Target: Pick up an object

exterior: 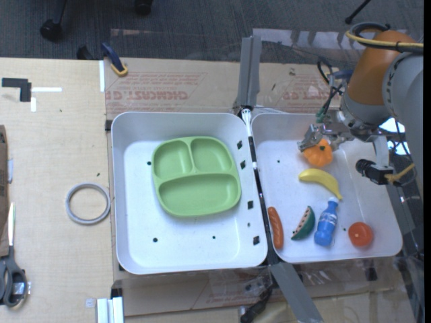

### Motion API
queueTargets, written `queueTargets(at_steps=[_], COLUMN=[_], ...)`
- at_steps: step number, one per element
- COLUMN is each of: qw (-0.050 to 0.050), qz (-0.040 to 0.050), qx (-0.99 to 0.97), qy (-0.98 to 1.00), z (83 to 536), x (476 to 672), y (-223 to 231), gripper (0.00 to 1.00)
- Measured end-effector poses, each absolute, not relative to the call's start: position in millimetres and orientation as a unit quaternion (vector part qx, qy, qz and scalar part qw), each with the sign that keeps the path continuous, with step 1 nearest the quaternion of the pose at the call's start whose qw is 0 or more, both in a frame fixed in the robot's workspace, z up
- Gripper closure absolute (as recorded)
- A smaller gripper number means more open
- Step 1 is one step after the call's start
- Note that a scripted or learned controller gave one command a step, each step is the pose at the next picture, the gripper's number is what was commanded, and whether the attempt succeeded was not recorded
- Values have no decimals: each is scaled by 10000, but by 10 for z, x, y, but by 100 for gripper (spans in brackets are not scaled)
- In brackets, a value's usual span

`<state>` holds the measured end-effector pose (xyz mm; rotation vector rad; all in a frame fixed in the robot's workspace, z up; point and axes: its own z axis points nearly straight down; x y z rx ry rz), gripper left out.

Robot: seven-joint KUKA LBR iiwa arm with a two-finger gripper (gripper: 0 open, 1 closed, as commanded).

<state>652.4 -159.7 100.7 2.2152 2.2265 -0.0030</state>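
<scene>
Orange fruit point(318, 155) in right bin point(384, 247) under gripper point(314, 140), finger state unclear.

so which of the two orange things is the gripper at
The orange fruit at the back of the right bin, directly under the gripper. The other, a small orange ball, sits far off in the bin's front right corner.

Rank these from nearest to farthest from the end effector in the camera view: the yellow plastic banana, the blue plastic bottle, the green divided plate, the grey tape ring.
1. Yellow plastic banana, right bin, just below the end effector.
2. Blue plastic bottle, right bin, nearer the front edge.
3. Green divided plate, left bin.
4. Grey tape ring, on the bench left of both bins.
</scene>
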Motion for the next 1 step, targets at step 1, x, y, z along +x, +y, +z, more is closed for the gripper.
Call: queueTargets(at_steps=[1], qw=[0], qz=[-7], qx=[7062], qy=[7080], z=[2303], x=[6590], y=[-627], gripper=[100])
